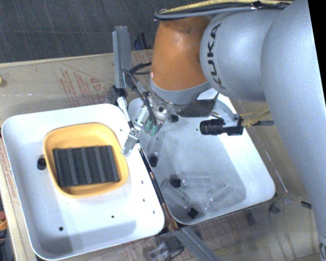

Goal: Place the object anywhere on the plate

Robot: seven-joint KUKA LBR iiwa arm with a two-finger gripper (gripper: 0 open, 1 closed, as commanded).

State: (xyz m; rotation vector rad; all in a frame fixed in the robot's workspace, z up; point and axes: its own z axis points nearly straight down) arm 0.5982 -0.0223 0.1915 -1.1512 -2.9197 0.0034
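Observation:
A yellow plate lies in the left bin, toward its back. A dark ribbed rectangular object rests flat on the plate and covers most of its middle. My gripper hangs under the orange wrist band, over the divide between the two bins, just right of the plate's right rim. A small greenish glint shows at the gripper; I cannot tell whether anything is held. The arm hides the back of the right bin.
The right bin holds several clear plastic pieces with black caps near its front left. A black cylinder with a cable juts from the arm over that bin. A small dark spot sits left of the plate.

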